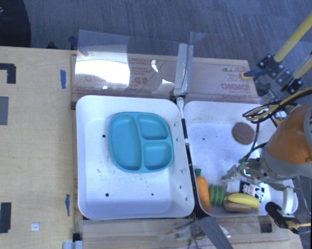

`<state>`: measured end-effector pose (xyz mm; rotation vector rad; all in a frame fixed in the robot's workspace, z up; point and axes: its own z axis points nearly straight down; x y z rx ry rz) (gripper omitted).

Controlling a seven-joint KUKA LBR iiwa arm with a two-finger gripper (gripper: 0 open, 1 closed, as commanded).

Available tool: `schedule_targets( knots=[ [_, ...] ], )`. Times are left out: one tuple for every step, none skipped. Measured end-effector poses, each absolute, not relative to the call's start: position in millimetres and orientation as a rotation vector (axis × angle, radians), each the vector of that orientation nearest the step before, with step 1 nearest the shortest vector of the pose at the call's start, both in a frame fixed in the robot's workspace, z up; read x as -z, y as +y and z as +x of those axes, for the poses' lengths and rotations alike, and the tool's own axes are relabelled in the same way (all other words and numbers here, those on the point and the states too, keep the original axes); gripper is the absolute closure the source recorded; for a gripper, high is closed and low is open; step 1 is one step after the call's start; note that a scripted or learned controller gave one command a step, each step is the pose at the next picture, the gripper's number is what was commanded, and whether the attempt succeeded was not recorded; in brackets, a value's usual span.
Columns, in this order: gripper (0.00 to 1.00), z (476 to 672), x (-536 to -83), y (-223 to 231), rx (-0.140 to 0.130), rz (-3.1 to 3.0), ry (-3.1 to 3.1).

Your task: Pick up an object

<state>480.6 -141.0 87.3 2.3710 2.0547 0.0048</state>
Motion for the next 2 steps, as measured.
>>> schedule_targets(
  knots=[
    [0.00, 490.1, -92, -140, 0.000, 2.272, 2.168],
    [0.00, 534.7, -86, -184, -0.003, 2.367, 2.060]
  ],
)
